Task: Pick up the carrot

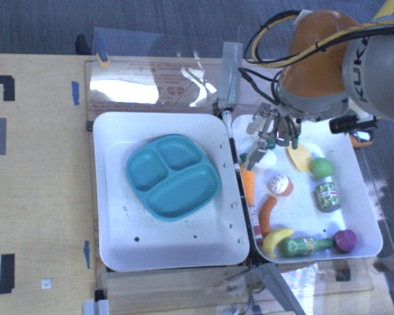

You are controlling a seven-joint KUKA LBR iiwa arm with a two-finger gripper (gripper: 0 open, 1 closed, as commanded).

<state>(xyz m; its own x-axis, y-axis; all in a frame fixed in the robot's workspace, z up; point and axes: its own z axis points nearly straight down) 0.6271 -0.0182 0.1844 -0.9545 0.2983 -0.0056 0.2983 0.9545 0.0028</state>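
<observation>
Nearest the camera, a banana (276, 239) and green bottle (305, 245) lie along the right bin's (364, 176) near edge. Farther back, the carrot (248, 184) lies against that bin's left wall. Just above its far end hangs the gripper (268, 143); whether its fingers are wide or narrow cannot be told. A blue divided plate (174, 176) sits in the left bin (111, 176).

Two bins side by side. Left bin (118, 241): divided plate (173, 176) at centre. Right bin (361, 176): carrot (248, 184) along left wall, my gripper (266, 140) just above its far end; sausage (267, 213) near carrot, banana (276, 239) and bottle (305, 245) at near edge.
</observation>
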